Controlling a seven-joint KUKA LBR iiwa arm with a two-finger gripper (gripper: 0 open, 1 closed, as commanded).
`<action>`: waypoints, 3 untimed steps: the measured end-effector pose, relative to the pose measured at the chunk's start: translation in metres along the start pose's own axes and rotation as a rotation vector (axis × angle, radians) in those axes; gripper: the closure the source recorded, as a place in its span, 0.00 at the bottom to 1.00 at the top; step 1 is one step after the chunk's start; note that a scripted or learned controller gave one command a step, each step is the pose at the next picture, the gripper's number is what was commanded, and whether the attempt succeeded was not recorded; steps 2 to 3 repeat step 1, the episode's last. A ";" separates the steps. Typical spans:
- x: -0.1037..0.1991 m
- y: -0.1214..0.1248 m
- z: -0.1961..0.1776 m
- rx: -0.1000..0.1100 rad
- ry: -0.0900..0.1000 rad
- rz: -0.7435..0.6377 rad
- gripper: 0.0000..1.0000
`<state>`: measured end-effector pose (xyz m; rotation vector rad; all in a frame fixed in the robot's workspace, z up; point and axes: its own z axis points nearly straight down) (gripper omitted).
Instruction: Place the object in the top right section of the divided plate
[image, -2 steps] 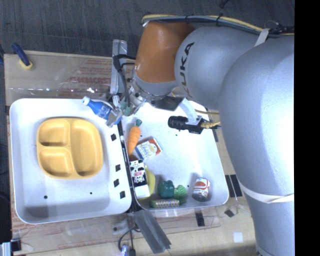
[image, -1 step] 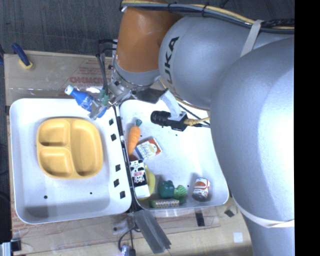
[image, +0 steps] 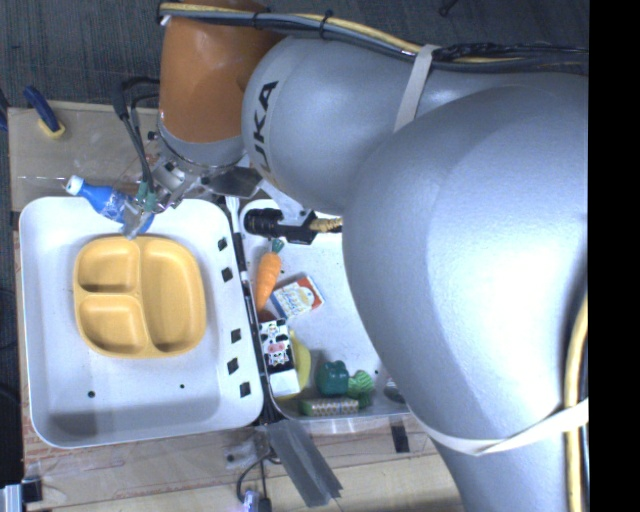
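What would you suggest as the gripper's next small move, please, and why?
Probably a short move down-right, over the yellow divided plate's top right section: the gripper sits by the plate's upper edge, a blue-and-white bottle at its tip, though the grasp is unclear.

Arm (image: 440, 220) enters from the right; its large grey links take up most of the frame's right and upper portion. Orange band (image: 205, 80) sits at upper left centre, above the wrist. Wrist points down and to the left. Gripper (image: 140, 212) hangs at the far upper edge of the left side of the bench. Finger state not resolvable at this angle.
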<state>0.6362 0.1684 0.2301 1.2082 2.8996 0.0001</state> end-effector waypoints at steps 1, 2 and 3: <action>0.000 0.000 0.000 -0.001 0.000 0.000 0.00; 0.000 0.000 0.000 -0.001 0.000 0.000 0.00; 0.000 0.000 0.000 -0.001 0.000 0.000 0.00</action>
